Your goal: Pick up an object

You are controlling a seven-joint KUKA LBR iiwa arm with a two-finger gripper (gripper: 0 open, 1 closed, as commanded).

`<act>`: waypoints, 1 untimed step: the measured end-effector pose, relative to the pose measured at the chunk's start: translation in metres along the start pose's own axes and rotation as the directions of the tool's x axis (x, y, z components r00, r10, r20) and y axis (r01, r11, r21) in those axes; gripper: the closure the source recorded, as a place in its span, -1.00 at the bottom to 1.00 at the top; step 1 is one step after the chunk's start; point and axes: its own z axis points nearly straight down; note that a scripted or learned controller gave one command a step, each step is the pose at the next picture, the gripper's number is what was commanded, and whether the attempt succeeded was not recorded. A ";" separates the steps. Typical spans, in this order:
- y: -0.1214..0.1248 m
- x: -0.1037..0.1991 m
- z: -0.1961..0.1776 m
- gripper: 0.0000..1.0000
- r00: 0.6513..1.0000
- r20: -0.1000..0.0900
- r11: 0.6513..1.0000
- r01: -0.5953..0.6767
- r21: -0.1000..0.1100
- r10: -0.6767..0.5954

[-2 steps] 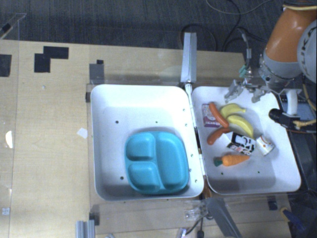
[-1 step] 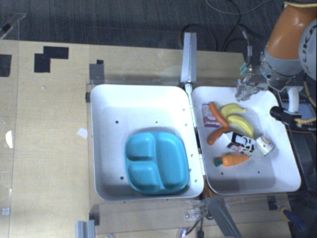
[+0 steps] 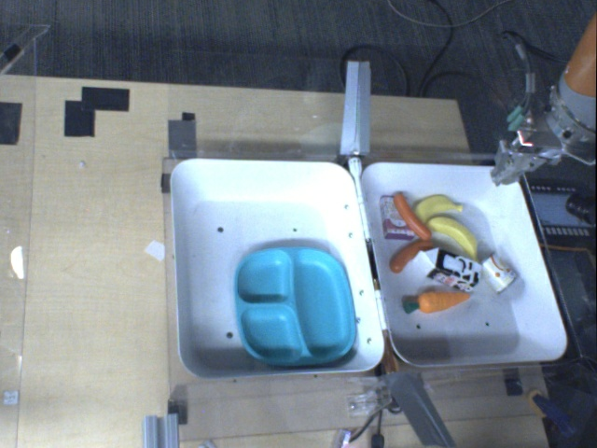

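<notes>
- The gripper (image 3: 511, 164) hangs over the right bin's (image 3: 532, 339) far right corner; you cannot tell whether it is released or clenched.
- Objects cluster mid-bin: bananas (image 3: 446, 224), sausages (image 3: 409, 231), carrot (image 3: 438, 301).
- Target the carrot: it lies apart on the near side, so neighbours should interfere least.

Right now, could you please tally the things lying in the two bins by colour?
Blue: 1, the divided tray
Yellow: 2, the bananas
Orange: 3, two sausage-like pieces and a carrot
Black and white: 1, a carton
Other: 2, a small packet and a small can
Total: 9
</notes>
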 end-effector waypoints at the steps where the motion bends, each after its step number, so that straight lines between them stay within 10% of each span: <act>1: -0.005 0.033 0.020 1.00 1.000 -0.001 1.000 0.026 0.003 -0.026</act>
